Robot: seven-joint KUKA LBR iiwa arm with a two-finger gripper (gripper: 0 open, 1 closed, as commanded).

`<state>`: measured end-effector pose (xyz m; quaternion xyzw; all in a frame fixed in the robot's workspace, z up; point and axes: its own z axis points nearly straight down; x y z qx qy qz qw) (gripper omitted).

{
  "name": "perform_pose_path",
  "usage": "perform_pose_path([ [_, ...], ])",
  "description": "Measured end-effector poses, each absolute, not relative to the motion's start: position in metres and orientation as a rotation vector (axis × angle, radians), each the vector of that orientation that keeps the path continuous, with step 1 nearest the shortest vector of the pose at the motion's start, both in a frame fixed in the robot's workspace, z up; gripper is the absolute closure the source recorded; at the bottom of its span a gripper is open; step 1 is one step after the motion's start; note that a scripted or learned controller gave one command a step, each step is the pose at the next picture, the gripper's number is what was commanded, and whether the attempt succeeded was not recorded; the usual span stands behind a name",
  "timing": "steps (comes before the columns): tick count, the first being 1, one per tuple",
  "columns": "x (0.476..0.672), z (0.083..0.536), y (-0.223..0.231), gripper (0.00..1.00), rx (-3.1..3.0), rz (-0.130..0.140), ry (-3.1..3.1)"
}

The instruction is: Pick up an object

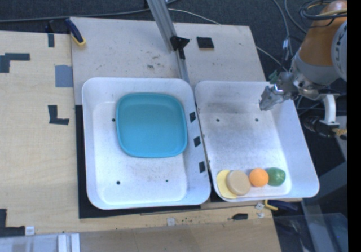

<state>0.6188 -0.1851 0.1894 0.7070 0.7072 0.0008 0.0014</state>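
The grey metal claw (269, 100) hangs over the far right rim of the right white bin (248, 127) (whether spread or pressed together, I cannot tell). A small orange ball (259, 177) lies at that bin's near edge, between a tan disc (238, 182) and a green ball (276, 176).

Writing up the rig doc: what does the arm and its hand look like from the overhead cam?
The arm is grey with a broad orange band above the wrist. At its tip is a small metallic grey hand, blurred here. A white tubular piece sits just under the wrist, and dark cables loop on the floor behind it.
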Motion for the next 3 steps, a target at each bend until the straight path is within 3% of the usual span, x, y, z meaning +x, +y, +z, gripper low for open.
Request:
perform_pose_path([
  [1,0.619,0.242,-0.185,1.00,2.219,0.003,2.220],
  [3,0.598,0.234,-0.095,1.00,2.218,0.000,2.227],
])
